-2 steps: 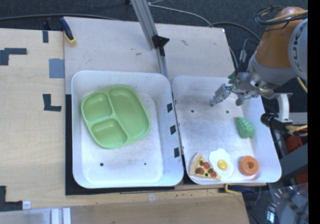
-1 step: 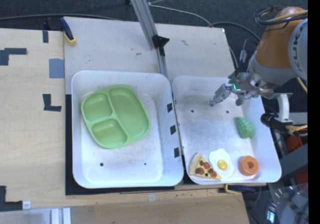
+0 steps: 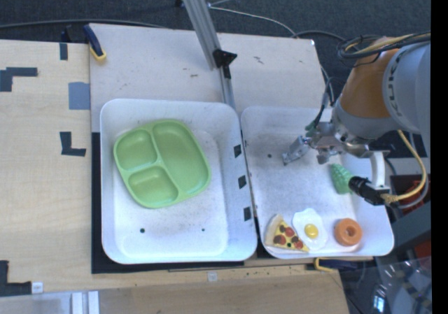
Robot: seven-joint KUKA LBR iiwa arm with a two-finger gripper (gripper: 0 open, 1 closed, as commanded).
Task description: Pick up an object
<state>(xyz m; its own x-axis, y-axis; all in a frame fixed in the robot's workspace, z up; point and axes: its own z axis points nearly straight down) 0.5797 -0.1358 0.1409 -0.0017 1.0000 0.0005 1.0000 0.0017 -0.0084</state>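
We find the gripper (image 3: 302, 150) hanging over the bare middle of the right bin (image 3: 269, 131), its grip state not discernible, and judge it may close on nothing, since the toy pizza slice (image 3: 285, 233), fried egg (image 3: 309, 225) and doughnut (image 3: 347, 231) lie along the bin's lower edge.

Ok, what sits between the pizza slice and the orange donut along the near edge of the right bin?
In the camera view, the fried egg toy lies between the pizza slice and the donut.
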